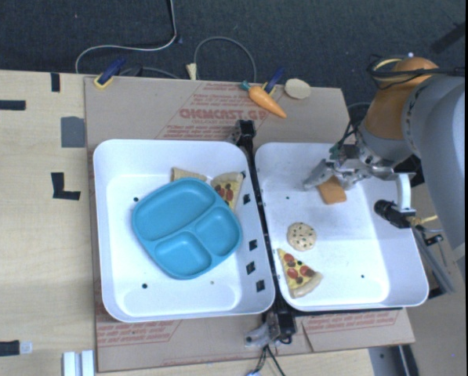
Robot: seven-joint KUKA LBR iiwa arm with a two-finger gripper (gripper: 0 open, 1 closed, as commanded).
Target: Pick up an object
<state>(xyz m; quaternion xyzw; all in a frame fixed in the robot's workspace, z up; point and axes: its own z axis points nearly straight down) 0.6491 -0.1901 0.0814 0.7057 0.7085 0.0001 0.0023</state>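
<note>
My gripper [328, 176] is low over the upper part of the right bin [375, 276]. A small orange-brown block [334, 194] lies right beneath its tip, touching or nearly touching it; whether it is held is unclear. A round cookie [301, 236] lies in the middle of the same bin. A pizza slice [299, 273] sits near that bin's front left corner. In the left bin [112, 163] a blue divided plate [188, 227] partly covers a second pizza slice [230, 186] and a tan toast-like piece [183, 175].
A toy carrot [266, 101] and a beige round piece [297, 89] lie on the cardboard behind the bins. Cables run across the dark floor at the back. The arm's grey body with its orange band [398, 92] stands over the right bin's far right corner.
</note>
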